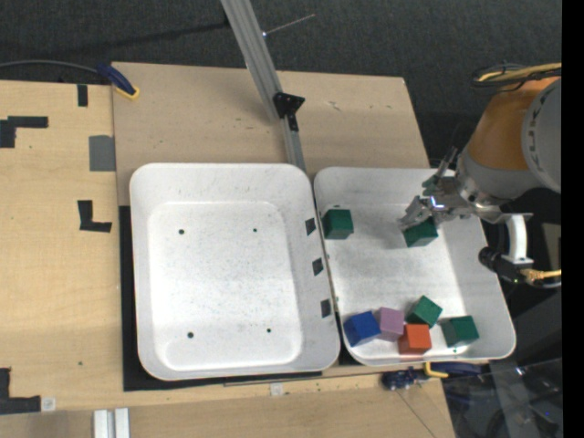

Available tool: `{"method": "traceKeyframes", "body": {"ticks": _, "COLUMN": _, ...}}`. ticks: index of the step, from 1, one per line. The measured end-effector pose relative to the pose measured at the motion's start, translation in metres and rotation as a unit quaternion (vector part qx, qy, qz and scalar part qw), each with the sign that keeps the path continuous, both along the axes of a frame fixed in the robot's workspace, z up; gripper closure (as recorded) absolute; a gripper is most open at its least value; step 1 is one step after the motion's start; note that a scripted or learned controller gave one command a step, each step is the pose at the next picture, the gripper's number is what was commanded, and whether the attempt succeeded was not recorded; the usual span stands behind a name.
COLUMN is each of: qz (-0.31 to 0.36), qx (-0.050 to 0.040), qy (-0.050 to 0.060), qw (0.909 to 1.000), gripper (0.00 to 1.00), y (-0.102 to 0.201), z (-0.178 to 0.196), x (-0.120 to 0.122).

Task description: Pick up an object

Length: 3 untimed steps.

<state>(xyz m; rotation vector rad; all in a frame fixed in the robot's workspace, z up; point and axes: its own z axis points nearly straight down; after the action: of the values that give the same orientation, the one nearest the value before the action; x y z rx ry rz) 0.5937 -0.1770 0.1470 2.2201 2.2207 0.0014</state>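
Note:
My gripper [425,215] hangs over the upper right part of the right bin [474,272], on the grey arm with its orange band that comes in from the right. A dark green block [421,234] sits right at the gripper's tip, its upper edge partly covered by the gripper. I cannot make out whether the block is gripped or only lies beneath. A second green block [338,223] lies apart from it at the bin's upper left.
Several blocks cluster at the right bin's front edge: blue [361,327], purple [391,321], orange [417,338] and two green [425,311] [459,329]. The left bin [146,245] adjoins on the left. A slanted metal pole [260,53] stands behind the bins.

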Motion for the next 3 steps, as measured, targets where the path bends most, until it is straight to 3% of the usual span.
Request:
{"method": "traceKeyframes", "body": {"ticks": 2, "qz": 0.0, "qx": 0.0001, "qy": 0.001, "qw": 1.0, "gripper": 1.0, "y": -0.004, "z": 0.064, "x": 0.003}}
{"method": "traceKeyframes", "body": {"ticks": 3, "qz": 0.002, "qx": 0.0011, "qy": 0.002, "qw": 1.0, "gripper": 1.0, "y": 0.042, "z": 0.063, "x": 0.0}}
